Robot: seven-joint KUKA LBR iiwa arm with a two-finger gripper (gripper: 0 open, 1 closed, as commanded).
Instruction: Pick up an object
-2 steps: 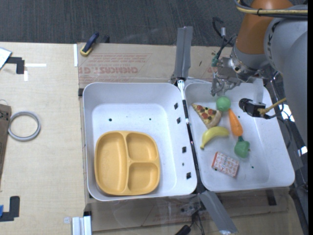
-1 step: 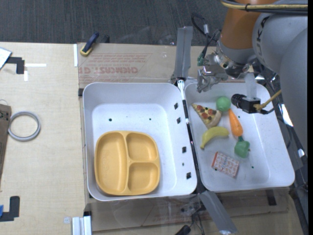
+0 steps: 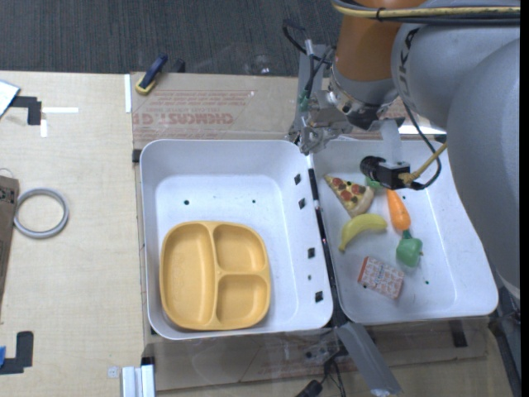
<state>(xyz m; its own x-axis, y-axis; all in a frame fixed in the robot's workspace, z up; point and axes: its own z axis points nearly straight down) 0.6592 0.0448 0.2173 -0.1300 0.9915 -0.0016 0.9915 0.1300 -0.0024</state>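
Camera view puts the end effector (image 3: 307, 139), its grip state unreadable, above the rear rim between the bins, well apart from the banana (image 3: 362, 229) and carrot (image 3: 398, 211); descending here risks striking the right bin (image 3: 463, 296).

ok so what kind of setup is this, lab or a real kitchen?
Most likely a robot lab bench, not a kitchen. Two white bins sit side by side on a wooden bench; the food is toys: a pizza slice, banana and carrot. A tape roll lies nearby.
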